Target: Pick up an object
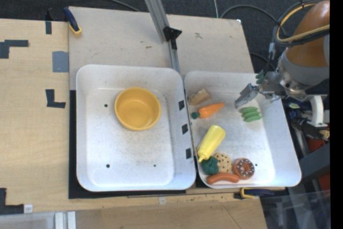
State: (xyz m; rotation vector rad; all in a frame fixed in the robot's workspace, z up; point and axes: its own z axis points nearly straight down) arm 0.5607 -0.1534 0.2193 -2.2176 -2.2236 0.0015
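My gripper (247, 97) hangs over the upper right part of the right bin (278, 163), just above and left of a green pea pod (250, 113). Its fingers look parted with nothing between them. In the same bin lie an orange carrot (209, 110), a tan bread piece (199, 96), a yellow bottle (210, 142), a green broccoli piece (210, 165), a cookie (223, 161), a chocolate doughnut (244, 168) and a red sausage (223, 178).
The left bin (96, 163) holds a yellow bowl (138, 108). A grey metal pole (154, 2) slants down to the divide between the bins. Cables run along the dark floor behind the bench.
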